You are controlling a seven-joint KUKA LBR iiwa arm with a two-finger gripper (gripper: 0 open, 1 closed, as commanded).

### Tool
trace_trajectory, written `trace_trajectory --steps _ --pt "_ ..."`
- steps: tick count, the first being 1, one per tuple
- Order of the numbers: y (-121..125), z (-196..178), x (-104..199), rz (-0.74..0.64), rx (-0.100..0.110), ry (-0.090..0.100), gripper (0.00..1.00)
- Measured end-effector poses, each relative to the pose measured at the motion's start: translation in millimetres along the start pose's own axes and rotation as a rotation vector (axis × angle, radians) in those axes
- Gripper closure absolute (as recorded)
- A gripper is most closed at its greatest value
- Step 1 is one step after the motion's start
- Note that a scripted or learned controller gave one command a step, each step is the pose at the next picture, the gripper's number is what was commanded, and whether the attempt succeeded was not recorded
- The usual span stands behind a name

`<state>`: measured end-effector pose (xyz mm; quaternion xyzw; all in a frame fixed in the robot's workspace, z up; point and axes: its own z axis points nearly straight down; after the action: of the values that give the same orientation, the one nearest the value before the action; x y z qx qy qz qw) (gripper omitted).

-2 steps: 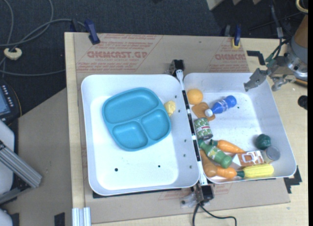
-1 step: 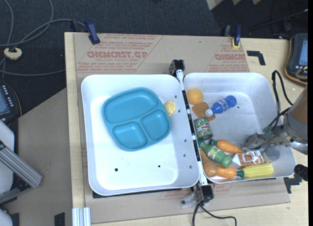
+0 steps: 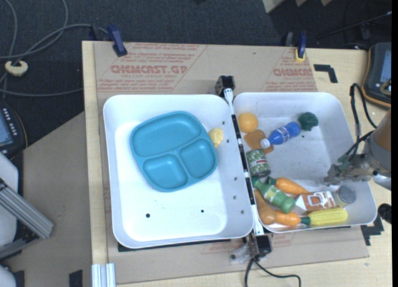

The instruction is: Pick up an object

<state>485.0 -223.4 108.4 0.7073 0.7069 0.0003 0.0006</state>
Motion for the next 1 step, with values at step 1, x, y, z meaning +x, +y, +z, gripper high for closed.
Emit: trace_trajectory --steps 1 --pt "-5.1 24.4 81.5 -0.007 0.001 0.003 1.00"
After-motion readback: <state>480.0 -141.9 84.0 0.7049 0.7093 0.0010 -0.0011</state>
